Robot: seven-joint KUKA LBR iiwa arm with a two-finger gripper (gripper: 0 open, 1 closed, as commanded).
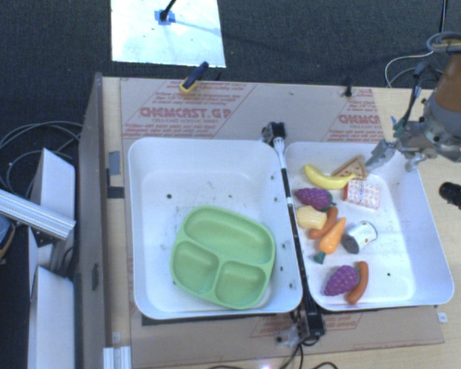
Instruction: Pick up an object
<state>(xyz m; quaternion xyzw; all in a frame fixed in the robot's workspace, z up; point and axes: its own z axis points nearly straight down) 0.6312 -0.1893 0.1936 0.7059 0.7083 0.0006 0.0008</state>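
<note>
Two shallow white plastic bins sit side by side on the bench. The left bin (150, 175) holds one thing – a light green plastic plate with three compartments (223, 257), lying toward its 5 o'clock corner, with bare floor from 9 through 1 o'clock. The right bin (422, 229) holds the toy food, clustered against its left wall: a yellow plastic banana (326, 178) at about 11 o'clock, a tan toast-like wedge (352, 167) just beside it, a pink-and-white square wafer (363, 194) below that wedge, a dark purple grape bunch (313, 198) under the banana, a pale yellow lumpy piece (310, 219), an orange carrot (332, 237), a grey-and-white rounded piece (359, 235), and at 6 o'clock a lighter purple grape bunch (340, 280) touching an orange-red sausage (359, 282). The right half of this bin, from 2 to 5 o'clock, lies bare.

The grey arm's two-finger gripper (395, 154) hovers over the bin's upper rim at about 1 o'clock, near the wedge – its fingers appear splayed apart, with nothing between them.
</note>
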